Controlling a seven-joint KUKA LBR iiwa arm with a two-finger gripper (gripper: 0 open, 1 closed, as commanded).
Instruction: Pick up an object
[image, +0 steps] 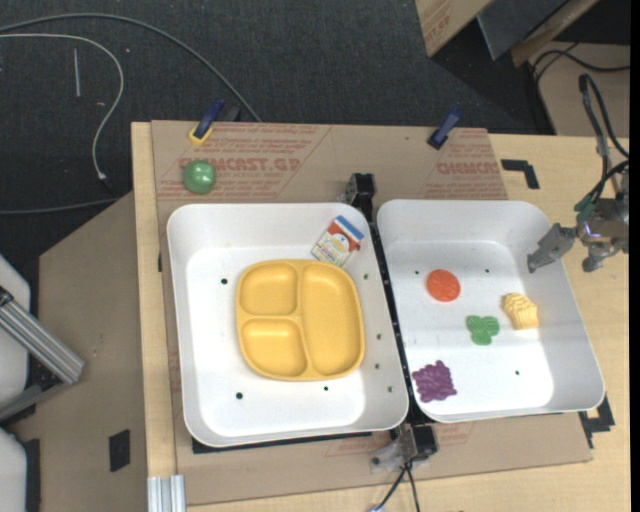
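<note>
Purple grapes (434, 380) lay at the near edge of the right bin (560, 390), with a green piece (482, 328), a yellow piece (520, 311) and an orange ball (443, 286) spread farther back, all apart from one another. Left bin (200, 300) held a yellow divided plate (300, 320) and a small carton (337, 241) leaning at its far rim, while a green ball (199, 177) sat on the tabletop (90, 290) beyond. At the right bin's far right rim hung the tool (565, 250), its fingers seemingly spread and grasping nothing, well apart from the toys.
</note>
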